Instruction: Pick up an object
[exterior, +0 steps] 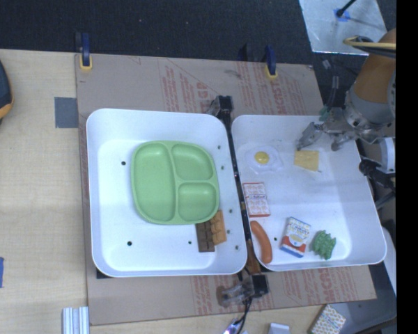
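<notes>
The arm reaches in from the right, its gripper (323,136) spread open and holding nothing at the right bin's (348,186) far edge, just beside the cheese slice (307,160). The fried egg (262,158) lies left.

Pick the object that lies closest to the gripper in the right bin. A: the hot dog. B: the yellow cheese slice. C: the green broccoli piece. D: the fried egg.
B: the yellow cheese slice lies just below the gripper at the top of the right bin, while the fried egg sits further left and the hot dog and broccoli piece lie near the bin's bottom edge.
</notes>
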`<action>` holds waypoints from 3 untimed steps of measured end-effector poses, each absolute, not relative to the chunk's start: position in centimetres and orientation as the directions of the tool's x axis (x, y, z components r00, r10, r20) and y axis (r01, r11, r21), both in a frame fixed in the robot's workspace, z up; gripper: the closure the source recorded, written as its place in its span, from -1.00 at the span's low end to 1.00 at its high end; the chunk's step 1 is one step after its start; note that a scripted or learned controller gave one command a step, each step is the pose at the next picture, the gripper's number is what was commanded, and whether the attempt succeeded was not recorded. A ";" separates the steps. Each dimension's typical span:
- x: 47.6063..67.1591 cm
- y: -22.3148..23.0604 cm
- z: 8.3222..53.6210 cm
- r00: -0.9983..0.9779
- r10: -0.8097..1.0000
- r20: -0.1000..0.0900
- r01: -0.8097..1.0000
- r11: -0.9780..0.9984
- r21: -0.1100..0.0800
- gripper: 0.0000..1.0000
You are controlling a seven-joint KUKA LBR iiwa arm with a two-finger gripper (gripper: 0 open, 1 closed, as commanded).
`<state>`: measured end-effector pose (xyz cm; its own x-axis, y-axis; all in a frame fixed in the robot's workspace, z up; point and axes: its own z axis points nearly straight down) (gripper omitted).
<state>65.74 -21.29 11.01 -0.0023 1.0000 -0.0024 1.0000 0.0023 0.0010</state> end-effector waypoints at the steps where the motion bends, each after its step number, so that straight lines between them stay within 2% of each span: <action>1: 64.1 -15.4 12.7 -0.009 1.000 0.001 1.000 0.009 -0.003 -1.00; 2: 62.3 -19.1 9.0 -0.002 1.000 -0.001 1.000 0.002 -0.008 -1.00; 3: 65.8 -21.2 11.5 -0.006 1.000 -0.003 1.000 0.006 0.003 -1.00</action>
